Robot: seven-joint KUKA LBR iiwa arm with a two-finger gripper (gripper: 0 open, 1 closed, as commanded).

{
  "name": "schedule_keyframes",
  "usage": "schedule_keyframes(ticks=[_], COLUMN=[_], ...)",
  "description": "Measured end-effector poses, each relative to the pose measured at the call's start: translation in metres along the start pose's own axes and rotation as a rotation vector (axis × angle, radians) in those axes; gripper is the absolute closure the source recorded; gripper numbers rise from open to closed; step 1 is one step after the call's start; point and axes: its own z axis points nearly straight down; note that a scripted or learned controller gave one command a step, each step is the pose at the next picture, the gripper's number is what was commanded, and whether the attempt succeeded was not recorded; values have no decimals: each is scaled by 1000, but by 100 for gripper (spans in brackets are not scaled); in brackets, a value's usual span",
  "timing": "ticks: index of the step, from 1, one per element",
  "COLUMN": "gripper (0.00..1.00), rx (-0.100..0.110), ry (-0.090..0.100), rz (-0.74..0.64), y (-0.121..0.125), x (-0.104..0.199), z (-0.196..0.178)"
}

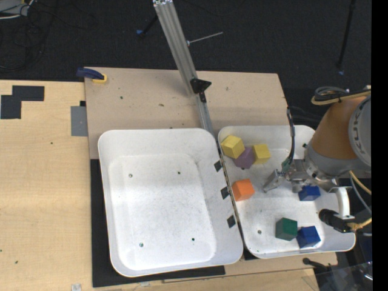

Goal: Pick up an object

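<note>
The arm reaches into the right bin (267, 247) from the right, its gripper (280, 178) low over the bin floor. I cannot tell from here how the jaws stand. Around it lie a big yellow block (232, 145), a purple block (245, 157), a small yellow block (261, 152), an orange block (243, 190), a green block (286, 228) and two blue blocks (308, 236), one just beside the gripper.

Light wooden bench (36, 187) with a tan board (182, 99) laid on it. Dark floor (91, 23) behind. A slanted aluminium rail (177, 44) rises from the board.
</note>
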Motion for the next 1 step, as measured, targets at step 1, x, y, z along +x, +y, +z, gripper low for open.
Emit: schedule_keyframes(ticks=[1], gripper=[100], rx=[1], ry=[1], rz=[6], y=[0], x=[-1], z=[-10])
